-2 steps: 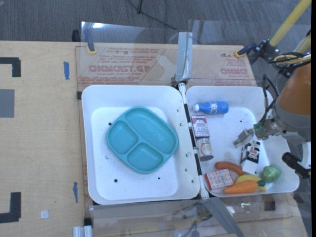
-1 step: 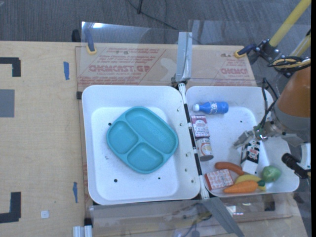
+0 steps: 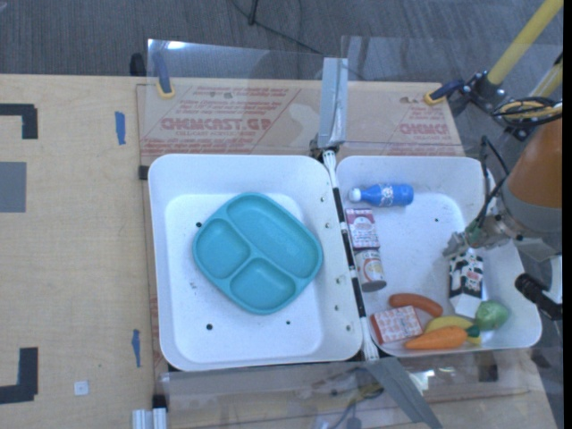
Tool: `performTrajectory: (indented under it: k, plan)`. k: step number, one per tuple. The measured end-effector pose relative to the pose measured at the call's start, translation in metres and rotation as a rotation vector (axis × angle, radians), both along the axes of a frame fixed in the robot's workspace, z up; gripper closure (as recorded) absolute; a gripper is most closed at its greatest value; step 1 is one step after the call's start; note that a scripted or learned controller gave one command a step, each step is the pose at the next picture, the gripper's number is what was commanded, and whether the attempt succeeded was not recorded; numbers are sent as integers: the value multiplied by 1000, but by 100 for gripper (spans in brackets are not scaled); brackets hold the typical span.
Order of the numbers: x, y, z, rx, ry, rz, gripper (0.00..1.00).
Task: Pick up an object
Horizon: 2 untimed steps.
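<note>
Camera view, looking down at a slant on two white bins side by side. The left bin [image 3: 170, 329] holds a teal plate [image 3: 257, 252] with three compartments, lying flat near its middle. The right bin [image 3: 429, 172] holds the small items: a blue bottle [image 3: 384, 195] lying on its side near the top, a red-and-white carton [image 3: 362, 229] and a can [image 3: 370, 267] along the left wall, then a sausage [image 3: 416, 303], a red packet [image 3: 397, 325], a banana [image 3: 449, 323], a carrot [image 3: 436, 339] and a green fruit [image 3: 492, 313] at the bottom. The arm [image 3: 541, 172] reaches in from the right. Its gripper [image 3: 466, 271] sits low at a black-and-white carton [image 3: 467, 278]. No item appears lifted, so the pick looks unfinished.
</note>
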<state>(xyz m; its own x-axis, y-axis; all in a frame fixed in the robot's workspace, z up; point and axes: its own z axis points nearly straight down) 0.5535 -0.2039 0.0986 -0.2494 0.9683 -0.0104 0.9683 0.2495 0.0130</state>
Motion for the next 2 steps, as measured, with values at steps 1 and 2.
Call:
performTrajectory:
  k: [1, 2]
  plan:
    - [-6, 69, 153, 7, 14, -315, 100]
    - [-6, 69, 153, 7, 14, -315, 0]
